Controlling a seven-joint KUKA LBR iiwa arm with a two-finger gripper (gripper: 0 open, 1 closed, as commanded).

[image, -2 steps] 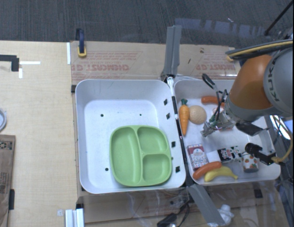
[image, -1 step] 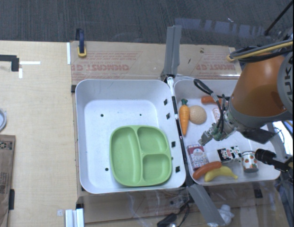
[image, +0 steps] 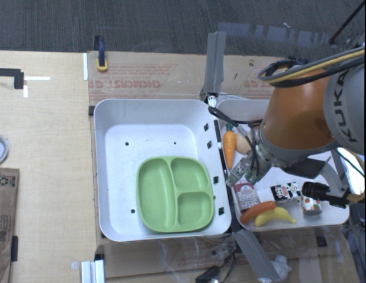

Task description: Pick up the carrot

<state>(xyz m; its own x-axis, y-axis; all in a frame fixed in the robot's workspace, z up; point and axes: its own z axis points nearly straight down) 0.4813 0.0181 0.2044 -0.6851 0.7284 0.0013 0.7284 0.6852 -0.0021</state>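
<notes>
In the right bin [image: 244, 108], hard against its left wall: carrot [image: 229, 149], lying lengthwise along the wall, thick end with a green top toward the back, thin tip toward the front. It rests on the bin floor. The end effector [image: 244, 170] is just right of the carrot's tip, low in the bin; whether it touches the carrot cannot be judged from above. Whether the end effector is apart or together cannot be told either, as the wrist covers it. The arm [image: 294, 119] comes in from the right, its orange band hanging over the back half of the bin. A pale rounded thing [image: 244, 146] lies just right of the carrot, partly under the arm. A small printed packet [image: 246, 195] lies just in front of the end effector. At the front wall, a long red thing [image: 260, 208] and a yellow banana [image: 277, 217] lie side by side, touching. To their right are a small black-and-white box [image: 286, 190] and a small white-and-red thing [image: 310, 204]. The left bin [image: 147, 131] holds a green divided plate [image: 174, 193] with three compartments, set toward the front right corner. Pale tabletop [image: 47, 158] lies left of the bins, with a brown paper bag [image: 3, 217] at its left edge. A blue-and-yellow clamp [image: 100, 53] stands at the back.
</notes>
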